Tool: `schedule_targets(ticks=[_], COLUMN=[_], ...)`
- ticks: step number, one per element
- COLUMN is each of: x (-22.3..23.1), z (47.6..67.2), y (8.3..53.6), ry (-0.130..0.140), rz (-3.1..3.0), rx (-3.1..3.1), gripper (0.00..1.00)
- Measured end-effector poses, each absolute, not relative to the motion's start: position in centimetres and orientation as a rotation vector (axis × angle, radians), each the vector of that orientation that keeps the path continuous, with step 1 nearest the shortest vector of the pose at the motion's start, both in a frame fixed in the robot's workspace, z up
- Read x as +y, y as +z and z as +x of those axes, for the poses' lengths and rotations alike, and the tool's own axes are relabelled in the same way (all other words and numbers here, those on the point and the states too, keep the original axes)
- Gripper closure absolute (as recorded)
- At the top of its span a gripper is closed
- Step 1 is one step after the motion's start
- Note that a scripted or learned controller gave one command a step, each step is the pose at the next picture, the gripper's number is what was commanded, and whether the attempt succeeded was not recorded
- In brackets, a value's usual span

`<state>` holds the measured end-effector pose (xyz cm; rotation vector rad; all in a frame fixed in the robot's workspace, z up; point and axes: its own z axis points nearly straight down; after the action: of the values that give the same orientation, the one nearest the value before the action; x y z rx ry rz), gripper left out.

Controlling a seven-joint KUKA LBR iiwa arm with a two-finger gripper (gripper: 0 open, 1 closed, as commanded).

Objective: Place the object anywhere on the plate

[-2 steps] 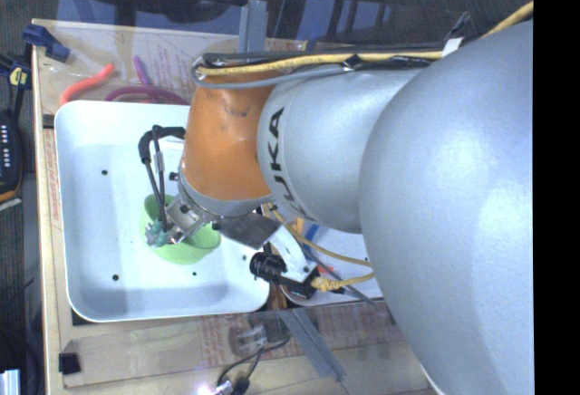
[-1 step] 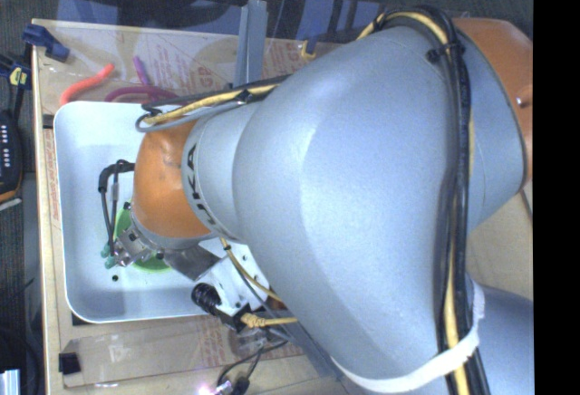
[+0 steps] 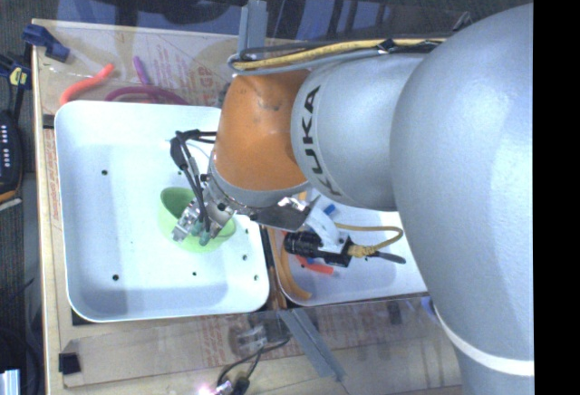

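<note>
Two shallow white bins sit side by side on the desk. In the left bin lies a green plate, partly covered by the tool, which hangs right over it. Whether the tool grips anything cannot be told. The grey arm covers most of the right bin.

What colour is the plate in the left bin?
Light green; the plate shows in the camera view, partly under the gripper.
</note>
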<state>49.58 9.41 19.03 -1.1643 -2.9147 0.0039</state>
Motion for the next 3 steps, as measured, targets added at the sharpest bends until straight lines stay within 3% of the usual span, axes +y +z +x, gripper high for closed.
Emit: schedule_targets(ticks=[1, 2, 3], x=[13.1, 8.3, 8.3], z=[47.6, 51.0, 51.0], y=[11.3, 19.0, 19.1], ry=[0.001, 0.004, 0.002], rz=[-1.078, -0.754, -0.755], rx=[-2.950, -3.045, -3.047], gripper=[1.00, 1.00, 0.00])
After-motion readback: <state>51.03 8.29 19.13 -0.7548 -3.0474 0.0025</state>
